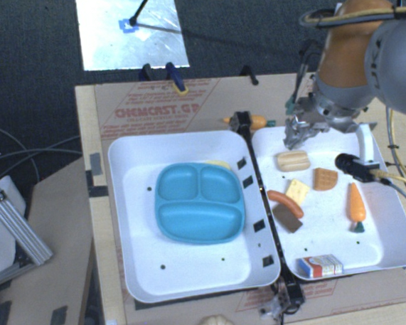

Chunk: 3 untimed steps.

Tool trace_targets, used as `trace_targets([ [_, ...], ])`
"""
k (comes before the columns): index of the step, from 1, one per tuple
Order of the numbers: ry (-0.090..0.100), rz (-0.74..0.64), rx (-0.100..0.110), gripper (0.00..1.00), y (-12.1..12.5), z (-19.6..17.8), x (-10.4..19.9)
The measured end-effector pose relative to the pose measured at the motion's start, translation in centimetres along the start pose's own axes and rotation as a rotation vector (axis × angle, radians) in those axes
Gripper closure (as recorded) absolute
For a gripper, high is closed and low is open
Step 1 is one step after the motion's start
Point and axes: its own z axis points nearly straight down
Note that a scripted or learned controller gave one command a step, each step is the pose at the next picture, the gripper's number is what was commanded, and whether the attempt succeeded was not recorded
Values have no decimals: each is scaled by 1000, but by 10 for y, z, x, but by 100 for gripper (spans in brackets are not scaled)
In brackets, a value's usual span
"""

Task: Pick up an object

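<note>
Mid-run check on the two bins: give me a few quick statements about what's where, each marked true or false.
1. The blue tray lies in the left bin. True.
2. The carrot sits on the blue tray. False: it lies in the right bin, near its right wall.
3. The gripper hangs over the right bin's far end, just above the bread roll. True.
4. The sausage lies beside the divider between the bins. True.
5. The small box is at the right bin's far end. False: it lies at the near edge.
</note>
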Motion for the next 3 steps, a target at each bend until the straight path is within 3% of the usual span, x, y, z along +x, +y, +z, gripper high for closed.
trace_targets([
  [2,2,-1,-2,100,38,-10,117],
  [3,0,6,1,100,32,-17,112],
])
